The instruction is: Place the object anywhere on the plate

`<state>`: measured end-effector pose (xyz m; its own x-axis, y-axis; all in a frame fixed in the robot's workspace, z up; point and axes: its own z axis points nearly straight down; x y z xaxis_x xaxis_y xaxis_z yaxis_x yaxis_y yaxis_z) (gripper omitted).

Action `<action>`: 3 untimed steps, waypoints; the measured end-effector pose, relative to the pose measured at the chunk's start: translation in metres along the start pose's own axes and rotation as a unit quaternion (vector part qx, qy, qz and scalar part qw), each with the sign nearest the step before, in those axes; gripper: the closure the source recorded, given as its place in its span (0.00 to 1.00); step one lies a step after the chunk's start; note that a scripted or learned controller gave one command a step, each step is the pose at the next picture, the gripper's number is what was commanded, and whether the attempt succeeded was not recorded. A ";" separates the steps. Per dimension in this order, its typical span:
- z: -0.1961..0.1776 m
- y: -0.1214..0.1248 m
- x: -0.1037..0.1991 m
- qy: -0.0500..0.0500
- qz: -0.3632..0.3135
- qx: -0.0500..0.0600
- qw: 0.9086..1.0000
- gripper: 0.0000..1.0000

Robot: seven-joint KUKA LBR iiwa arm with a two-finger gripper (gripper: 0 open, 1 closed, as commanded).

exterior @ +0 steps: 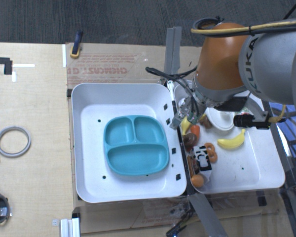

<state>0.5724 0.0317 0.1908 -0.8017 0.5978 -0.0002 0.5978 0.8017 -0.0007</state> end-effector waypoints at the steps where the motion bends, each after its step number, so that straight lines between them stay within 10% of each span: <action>1: -0.092 0.023 0.070 -0.001 -0.061 -0.001 0.998 1.00; 2: -0.092 0.023 0.070 -0.001 -0.061 0.000 0.998 0.00; 3: -0.101 0.024 0.069 -0.002 -0.062 0.000 0.998 1.00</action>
<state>0.5316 0.0918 0.2917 -0.8693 0.4943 -0.0040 0.4943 0.8693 -0.0002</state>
